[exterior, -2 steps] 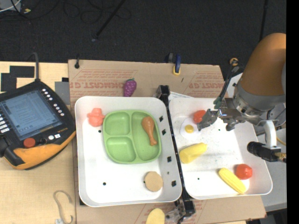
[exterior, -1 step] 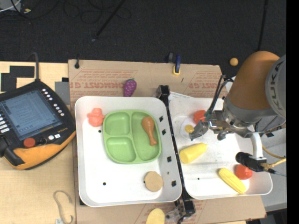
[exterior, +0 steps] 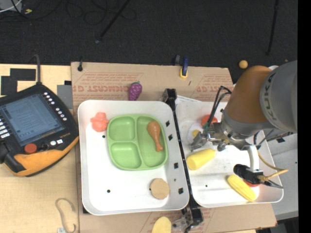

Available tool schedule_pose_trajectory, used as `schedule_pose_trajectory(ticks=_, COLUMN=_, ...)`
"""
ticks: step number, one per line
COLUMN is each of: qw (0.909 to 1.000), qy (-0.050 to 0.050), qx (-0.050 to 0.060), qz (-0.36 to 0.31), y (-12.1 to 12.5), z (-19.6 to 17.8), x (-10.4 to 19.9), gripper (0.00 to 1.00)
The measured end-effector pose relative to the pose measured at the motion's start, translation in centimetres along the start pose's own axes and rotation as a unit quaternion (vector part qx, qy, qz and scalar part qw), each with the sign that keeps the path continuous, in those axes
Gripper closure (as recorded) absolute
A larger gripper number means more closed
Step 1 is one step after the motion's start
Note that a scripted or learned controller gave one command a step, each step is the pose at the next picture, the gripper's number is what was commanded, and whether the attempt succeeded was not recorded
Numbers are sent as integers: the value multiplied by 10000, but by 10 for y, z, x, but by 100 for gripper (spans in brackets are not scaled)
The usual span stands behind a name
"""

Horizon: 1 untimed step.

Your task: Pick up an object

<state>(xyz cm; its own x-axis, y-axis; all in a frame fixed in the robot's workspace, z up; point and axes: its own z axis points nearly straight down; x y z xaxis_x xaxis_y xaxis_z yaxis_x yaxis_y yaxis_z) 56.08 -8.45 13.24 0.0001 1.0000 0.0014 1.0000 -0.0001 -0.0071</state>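
Observation:
My gripper (exterior: pixel 201 141) hangs low over the left part of the right bin (exterior: pixel 218 198), just above a yellow block-like toy (exterior: pixel 199 158) that lies on the bin floor. The view does not show anything held in it. A small red thing (exterior: pixel 209 120) peeks out behind the wrist, mostly hidden by the arm. A yellow corn cob (exterior: pixel 241 187) lies near the right bin's front right corner. In the left bin (exterior: pixel 92 188) a green divided plate (exterior: pixel 127 154) carries a brown drumstick (exterior: pixel 155 134) in its upper right compartment.
A pink toy (exterior: pixel 99 122) sits at the left bin's back left and a tan round disc (exterior: pixel 159 188) near its front. Purple grapes (exterior: pixel 135 90) lie on the cardboard behind the bins, a yellow object (exterior: pixel 163 224) lies in front. A teach pendant (exterior: pixel 34 125) rests at far left.

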Motion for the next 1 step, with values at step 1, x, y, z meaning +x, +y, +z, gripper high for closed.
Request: schedule_pose_trajectory(ticks=1, qw=10000, qy=-5, qx=-14, qz=3, y=0, z=47, x=2, gripper=0)
